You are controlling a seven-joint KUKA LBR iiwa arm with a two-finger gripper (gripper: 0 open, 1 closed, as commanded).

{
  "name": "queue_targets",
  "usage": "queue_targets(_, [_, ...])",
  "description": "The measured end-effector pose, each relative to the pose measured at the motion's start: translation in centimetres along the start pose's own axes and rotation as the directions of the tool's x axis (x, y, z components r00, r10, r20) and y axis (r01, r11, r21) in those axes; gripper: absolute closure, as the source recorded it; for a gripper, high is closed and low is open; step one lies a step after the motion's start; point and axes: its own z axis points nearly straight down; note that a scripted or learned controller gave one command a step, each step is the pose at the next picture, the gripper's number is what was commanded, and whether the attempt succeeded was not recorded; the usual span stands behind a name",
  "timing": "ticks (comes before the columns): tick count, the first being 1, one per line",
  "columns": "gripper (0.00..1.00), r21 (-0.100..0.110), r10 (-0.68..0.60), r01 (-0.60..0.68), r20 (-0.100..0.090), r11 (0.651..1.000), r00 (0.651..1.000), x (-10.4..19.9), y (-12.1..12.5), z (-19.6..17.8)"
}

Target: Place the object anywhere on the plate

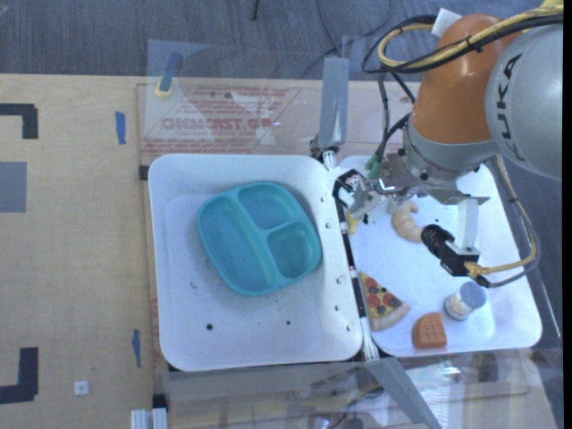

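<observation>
Looming largest, closest to the lens, is the arm's orange band and grey wrist [474, 88], reaching in over the right bin [514, 324]. Its bulk covers the hand [398, 184], so whether the hand is apart, together or clamped on something cannot be told.

Which object the task means is not settled by the view. Four toy foods lie loose on the right bin's floor: a pale croissant [407, 222] just below the wrist, a pizza slice [382, 300] near the bin's left wall, an orange waffle [429, 331] by the front edge, and a small round jar [462, 302] just beside the waffle. The croissant lies nearest the wrist, so it is the likeliest target, though that is only a judgement.

Outward from these, the teal plate [259, 237] rests in the left bin [179, 329], its three compartments bare. The plate and the croissant are well apart, with the two bins' adjoining walls between them.

As for progress, nothing has been delivered: no food sits on the plate, and none can be seen lifted clear of the right bin. What remains appears to be nearly the whole job: securing an item, carrying it over the dividing walls, and setting it down in any compartment of the plate.
</observation>
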Motion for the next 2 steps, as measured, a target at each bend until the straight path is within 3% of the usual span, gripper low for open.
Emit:
queue_targets(1, [1.00,-0.007,-0.220,0.220,0.002,0.975,0.975,5.47,6.42,3.65])
queue_targets(2, [0.00,-0.007,-0.221,0.221,0.002,0.975,0.975,5.49,6.43,3.62])
